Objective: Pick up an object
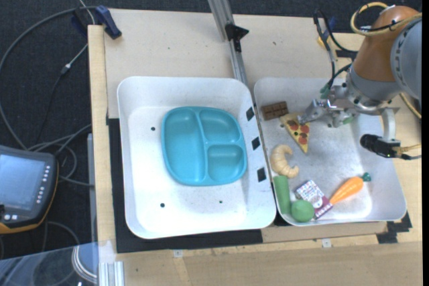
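Right bin (382, 211): gripper (320, 110) just beside pizza slice (297, 130), grip state unclear.

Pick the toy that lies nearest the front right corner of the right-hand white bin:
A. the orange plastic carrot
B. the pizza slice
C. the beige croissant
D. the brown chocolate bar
A: the orange plastic carrot lies by the front right corner of the right-hand white bin, while the other three sit farther left or farther back.
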You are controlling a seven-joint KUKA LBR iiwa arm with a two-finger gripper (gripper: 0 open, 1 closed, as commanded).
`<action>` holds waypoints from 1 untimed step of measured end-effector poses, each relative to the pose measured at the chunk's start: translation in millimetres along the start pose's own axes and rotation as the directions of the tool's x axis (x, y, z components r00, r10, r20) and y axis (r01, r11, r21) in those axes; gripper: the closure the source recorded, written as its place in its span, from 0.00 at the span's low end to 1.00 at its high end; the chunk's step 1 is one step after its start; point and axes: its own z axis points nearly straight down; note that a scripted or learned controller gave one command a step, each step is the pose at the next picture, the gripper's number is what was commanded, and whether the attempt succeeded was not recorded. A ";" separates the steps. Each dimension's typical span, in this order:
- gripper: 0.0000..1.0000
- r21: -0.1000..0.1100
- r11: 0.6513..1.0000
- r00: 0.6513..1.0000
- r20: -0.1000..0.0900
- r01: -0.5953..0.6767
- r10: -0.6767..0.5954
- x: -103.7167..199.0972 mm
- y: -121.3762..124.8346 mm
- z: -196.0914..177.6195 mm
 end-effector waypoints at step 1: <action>1.00 -0.008 1.000 1.000 0.002 0.002 -0.002 -0.2 2.0 -15.1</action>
